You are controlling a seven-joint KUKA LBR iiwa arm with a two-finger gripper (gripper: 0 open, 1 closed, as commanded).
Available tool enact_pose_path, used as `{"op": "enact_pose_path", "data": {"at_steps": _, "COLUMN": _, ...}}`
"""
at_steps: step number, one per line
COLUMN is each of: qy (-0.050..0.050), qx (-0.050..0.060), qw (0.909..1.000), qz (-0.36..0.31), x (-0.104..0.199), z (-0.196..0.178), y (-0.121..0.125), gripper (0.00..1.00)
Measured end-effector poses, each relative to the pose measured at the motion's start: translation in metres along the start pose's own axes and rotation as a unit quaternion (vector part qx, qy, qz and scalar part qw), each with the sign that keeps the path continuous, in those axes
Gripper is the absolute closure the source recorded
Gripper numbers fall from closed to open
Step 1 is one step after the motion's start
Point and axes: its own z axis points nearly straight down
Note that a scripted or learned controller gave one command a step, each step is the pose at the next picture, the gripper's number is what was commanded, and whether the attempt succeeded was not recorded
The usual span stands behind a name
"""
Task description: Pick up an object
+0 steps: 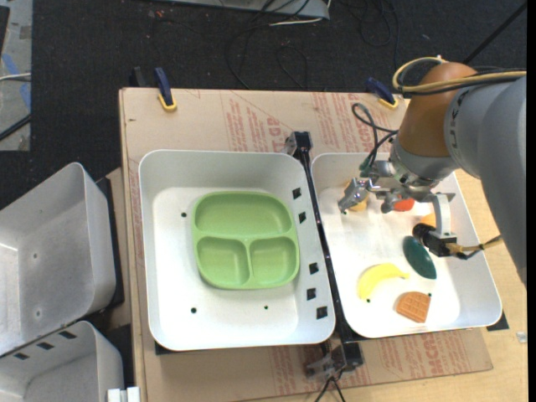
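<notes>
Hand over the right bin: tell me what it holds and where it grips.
Cannot be told. The hand hangs over the right bin; no item is visibly gripped.

Matt green plastic tray [246, 239], glossy white bins [159, 249]

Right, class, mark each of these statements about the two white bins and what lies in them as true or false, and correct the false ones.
1. A green divided plate lies in the left bin. True.
2. The yellow banana lies in the left bin. False: it lies in the right bin.
3. The plate has five compartments. False: it has three.
4. An orange waffle-like piece lies near the right bin's front edge, beside the banana. True.
5. The gripper is over the left bin. False: it is over the right bin's far part.
6. A dark green object lies in the right bin. True.
</notes>
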Motion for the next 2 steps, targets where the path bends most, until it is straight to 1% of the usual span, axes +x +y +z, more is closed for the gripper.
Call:
{"op": "enact_pose_path", "data": {"at_steps": 1, "qy": 0.0, "qx": -0.001, "qw": 1.0, "qz": 0.0, "x": 0.001, "z": 0.012, "y": 0.0, "gripper": 0.0}}
{"op": "enact_pose_path", "data": {"at_steps": 2, "qy": 0.0, "qx": -0.002, "qw": 1.0, "qz": 0.0, "x": 0.0, "z": 0.001, "y": 0.001, "gripper": 1.0}}
